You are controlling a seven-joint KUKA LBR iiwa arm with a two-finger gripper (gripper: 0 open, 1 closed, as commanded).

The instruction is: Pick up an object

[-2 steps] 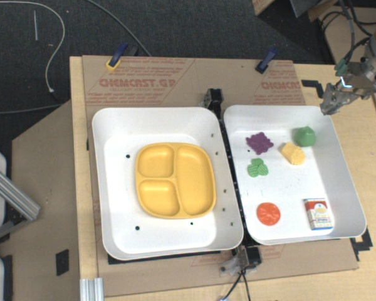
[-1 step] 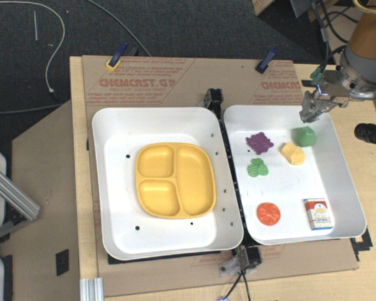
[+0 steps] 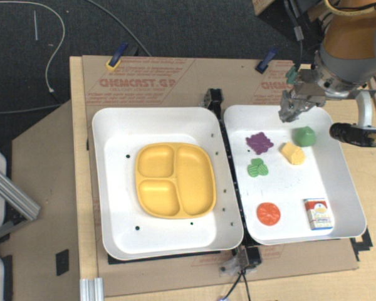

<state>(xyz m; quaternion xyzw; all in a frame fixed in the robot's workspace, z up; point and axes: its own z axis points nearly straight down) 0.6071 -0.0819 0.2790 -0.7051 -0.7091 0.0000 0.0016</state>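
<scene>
A: Where is the gripper (image 3: pixel 292 113)?
B: Above the right bin (image 3: pixel 348 187), at its 12 o'clock edge. Whether the fingers are released or clenched, one cannot tell.
A: And the objects?
B: A green block (image 3: pixel 305 136) at 5 o'clock from the gripper, a yellow block (image 3: pixel 294 153) touching it, a purple piece (image 3: pixel 259 142), a green leaf piece (image 3: pixel 257 167), an orange disc (image 3: pixel 269 214), a small box (image 3: pixel 318 214). The left bin (image 3: pixel 113 137) holds a yellow plate (image 3: pixel 175 180).

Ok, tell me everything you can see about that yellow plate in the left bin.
The yellow plate is a rounded-square divided tray that looks like matte plastic, with three compartments: two smaller ones on the camera view's left and one long one on its right. It lies flat and slightly rotated near the middle of the left bin, resting on the bin floor, with nothing in its compartments and nothing else touching it.
</scene>
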